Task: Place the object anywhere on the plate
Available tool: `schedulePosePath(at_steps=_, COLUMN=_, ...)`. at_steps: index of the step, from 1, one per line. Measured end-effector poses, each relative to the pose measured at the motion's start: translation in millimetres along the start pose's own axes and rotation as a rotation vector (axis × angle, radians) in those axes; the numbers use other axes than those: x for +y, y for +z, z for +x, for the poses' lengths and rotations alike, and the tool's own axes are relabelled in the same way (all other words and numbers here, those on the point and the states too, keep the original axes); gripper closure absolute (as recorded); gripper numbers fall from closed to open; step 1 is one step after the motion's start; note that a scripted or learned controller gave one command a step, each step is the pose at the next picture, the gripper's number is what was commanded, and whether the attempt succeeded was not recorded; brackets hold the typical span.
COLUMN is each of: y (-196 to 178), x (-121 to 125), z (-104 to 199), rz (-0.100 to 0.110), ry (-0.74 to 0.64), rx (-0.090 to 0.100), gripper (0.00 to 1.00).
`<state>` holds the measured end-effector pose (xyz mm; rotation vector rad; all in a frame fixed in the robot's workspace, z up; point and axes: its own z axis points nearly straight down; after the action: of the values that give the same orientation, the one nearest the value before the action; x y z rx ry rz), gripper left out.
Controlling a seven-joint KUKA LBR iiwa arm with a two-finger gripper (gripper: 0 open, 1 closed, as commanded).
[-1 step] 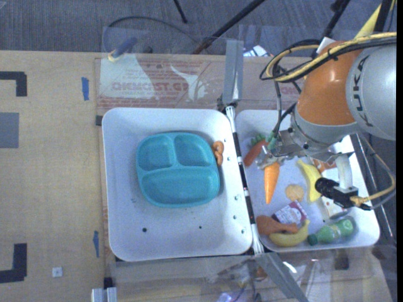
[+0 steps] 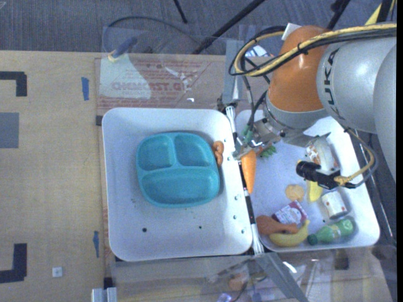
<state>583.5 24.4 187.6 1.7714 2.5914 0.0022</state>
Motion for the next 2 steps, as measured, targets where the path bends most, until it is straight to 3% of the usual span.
schedulePosePath(at_steps=1, y=0, x=0, z=0, rz=0.000, ry=0.000, rx=0.000, gripper=0.00)
schedulePosePath(at_steps=2, y=-10, x=1, z=0, rz=-0.004, ry=0.000, rx=-0.002, gripper=1.00)
